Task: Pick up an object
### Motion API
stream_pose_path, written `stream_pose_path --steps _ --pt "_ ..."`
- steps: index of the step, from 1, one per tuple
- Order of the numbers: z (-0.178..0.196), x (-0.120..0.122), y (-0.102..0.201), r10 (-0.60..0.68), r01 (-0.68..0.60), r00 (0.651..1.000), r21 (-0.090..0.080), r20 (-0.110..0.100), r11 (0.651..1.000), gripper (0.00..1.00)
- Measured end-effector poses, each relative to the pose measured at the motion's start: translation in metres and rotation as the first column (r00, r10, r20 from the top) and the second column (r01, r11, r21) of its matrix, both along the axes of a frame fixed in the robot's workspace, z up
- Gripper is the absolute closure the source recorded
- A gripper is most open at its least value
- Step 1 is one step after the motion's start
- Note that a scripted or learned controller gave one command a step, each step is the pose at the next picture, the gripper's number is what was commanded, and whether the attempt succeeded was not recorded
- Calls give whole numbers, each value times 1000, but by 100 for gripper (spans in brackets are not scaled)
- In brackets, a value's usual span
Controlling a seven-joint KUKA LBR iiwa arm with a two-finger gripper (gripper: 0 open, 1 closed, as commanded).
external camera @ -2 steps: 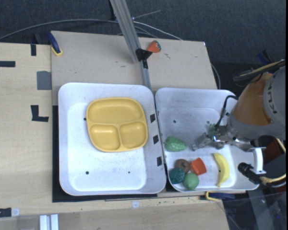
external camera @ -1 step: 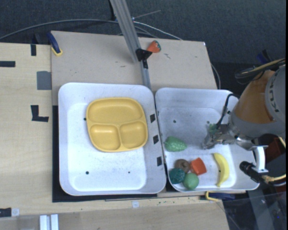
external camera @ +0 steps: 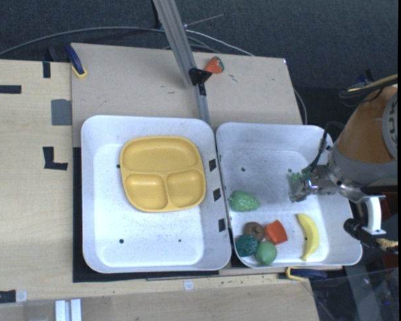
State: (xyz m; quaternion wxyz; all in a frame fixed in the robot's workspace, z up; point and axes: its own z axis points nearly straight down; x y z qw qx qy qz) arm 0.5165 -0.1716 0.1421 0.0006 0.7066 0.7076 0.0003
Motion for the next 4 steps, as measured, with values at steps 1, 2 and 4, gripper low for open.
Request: stream_pose_path --steps 1,2,4 --pt "55 -5 8 1 -1 1000 -1 3 1000 100" --pt "119 -3 9 1 -1 1000 -2 5 1000 100" --pt "91 16 103 5 -5 1000 2 -5 1000 100"
